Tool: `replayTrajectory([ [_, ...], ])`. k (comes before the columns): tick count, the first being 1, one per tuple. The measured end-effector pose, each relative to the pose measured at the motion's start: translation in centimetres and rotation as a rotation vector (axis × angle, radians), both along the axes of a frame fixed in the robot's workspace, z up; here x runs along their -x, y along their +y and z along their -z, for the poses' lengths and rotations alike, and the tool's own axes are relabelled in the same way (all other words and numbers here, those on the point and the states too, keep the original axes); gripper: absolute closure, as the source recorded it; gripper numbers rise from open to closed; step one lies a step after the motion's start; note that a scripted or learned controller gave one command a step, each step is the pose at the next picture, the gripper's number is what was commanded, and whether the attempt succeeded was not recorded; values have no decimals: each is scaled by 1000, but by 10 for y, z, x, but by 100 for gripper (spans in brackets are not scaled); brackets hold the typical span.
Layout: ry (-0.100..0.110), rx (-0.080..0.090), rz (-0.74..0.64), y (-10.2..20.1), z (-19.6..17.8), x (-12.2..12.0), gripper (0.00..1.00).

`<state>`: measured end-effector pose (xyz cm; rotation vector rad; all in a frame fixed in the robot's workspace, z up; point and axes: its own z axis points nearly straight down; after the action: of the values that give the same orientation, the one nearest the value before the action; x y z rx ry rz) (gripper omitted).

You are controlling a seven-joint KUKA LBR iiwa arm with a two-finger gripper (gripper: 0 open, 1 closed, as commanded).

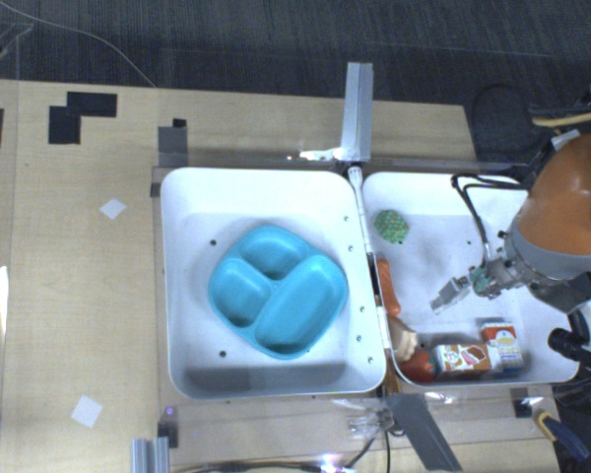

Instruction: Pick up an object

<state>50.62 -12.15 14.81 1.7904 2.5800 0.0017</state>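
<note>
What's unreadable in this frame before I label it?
- Gripper, camera view: small and blurred over the right bin; whether it is open or shut can't be told.
- Bottle label, camera view: print too small to read.
- Items by the divider, camera view: bunched against the bin wall, overlapping; identities unclear.
- Arm, camera view: cut off by the right edge.
- Green ball: texture too small to tell.

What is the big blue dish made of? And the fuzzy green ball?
The blue dish looks like smooth moulded plastic: one even colour, rounded compartments, a soft sheen. The green ball seems rough or knobbly, perhaps rubber or fabric; its speckled, dull surface hints at that, but it is too small to be sure.
</note>
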Motion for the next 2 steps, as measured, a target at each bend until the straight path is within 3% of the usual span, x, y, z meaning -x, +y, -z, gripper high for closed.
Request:
replayTrajectory([
  [1,-5,4,-375,-60,-33,14,0],
  [2,-12,7,-379,-47,59,15,0],
])
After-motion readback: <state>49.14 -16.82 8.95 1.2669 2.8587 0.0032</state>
